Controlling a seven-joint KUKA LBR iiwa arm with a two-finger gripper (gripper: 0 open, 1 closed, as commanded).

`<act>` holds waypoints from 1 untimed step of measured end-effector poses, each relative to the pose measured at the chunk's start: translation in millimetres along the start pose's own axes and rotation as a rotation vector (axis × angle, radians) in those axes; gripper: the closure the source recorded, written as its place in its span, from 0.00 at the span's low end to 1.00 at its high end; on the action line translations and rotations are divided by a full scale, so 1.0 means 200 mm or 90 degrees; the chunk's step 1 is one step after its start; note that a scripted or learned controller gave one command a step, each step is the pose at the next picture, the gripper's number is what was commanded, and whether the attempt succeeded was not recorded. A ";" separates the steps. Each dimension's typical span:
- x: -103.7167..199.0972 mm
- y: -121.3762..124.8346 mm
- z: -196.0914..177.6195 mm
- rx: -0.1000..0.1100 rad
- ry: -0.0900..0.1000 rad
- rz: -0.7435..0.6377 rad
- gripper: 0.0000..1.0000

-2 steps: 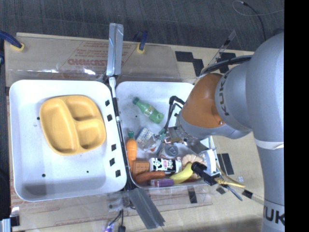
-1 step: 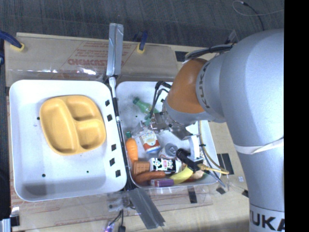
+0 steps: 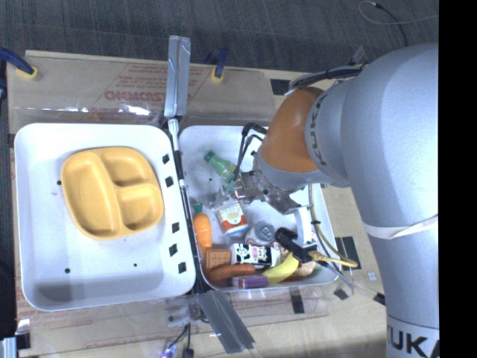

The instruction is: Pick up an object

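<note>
Left to right, what you've got: left bin point(image 3: 30, 200) holds a yellow divided tray point(image 3: 112, 191), lying flat, a bit left of the bin's centre.

Right bin point(image 3: 195, 142) carries the clutter. A green bottle point(image 3: 220, 165) lies near the upper left. Below it a small carton with a red label point(image 3: 232, 218) sits upright-ish, mid-bin. An orange carrot point(image 3: 202, 232) lies along the left wall. By the near wall you have a brown wafer-like block point(image 3: 218, 258), a reddish sausage point(image 3: 231, 271), a purple stick point(image 3: 249, 282), a black-and-white milk carton point(image 3: 252, 254) lying on its side, and a banana point(image 3: 285, 269) just to its right, all packed close together.

Arm pose: the arm comes in from the right. The big grey link fills the right side and the orange band point(image 3: 287, 136) hangs over the right bin's upper right part. The wrist points down and left into the bin. The pincer point(image 3: 240, 192) sits low at mid-bin, just above the red-label carton and right of the green bottle. You can't tell from here whether it's released or clenched, and nothing is visibly between its tips.

Desk point(image 3: 89, 88) shows cardboard sheeting behind the bins.
</note>
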State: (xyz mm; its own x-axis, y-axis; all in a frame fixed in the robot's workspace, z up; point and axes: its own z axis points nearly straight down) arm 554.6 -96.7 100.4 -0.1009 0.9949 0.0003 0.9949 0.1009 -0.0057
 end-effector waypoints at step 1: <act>0.18 0.23 -0.46 -0.002 0.000 -0.070 1.00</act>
